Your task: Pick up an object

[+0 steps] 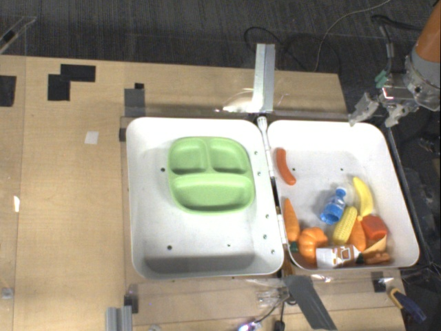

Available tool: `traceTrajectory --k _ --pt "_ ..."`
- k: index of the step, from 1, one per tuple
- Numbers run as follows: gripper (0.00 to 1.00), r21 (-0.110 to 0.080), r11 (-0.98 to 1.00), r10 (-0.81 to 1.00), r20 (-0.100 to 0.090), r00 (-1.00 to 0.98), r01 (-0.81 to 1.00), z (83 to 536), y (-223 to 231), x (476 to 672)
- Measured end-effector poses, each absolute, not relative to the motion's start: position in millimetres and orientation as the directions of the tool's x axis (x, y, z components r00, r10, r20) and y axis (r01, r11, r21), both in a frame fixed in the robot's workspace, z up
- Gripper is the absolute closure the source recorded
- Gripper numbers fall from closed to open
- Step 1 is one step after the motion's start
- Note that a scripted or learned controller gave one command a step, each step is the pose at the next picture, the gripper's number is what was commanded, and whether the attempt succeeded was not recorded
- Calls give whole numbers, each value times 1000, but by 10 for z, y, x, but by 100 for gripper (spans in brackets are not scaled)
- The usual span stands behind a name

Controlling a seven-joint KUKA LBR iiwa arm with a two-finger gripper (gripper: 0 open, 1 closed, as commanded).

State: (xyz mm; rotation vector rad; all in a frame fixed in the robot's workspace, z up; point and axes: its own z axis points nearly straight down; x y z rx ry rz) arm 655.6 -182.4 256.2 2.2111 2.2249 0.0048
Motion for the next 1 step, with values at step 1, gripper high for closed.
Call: traceTrajectory --k 1 --pt "0 3 114 994 0 -114 994 1341 -1405 6699"
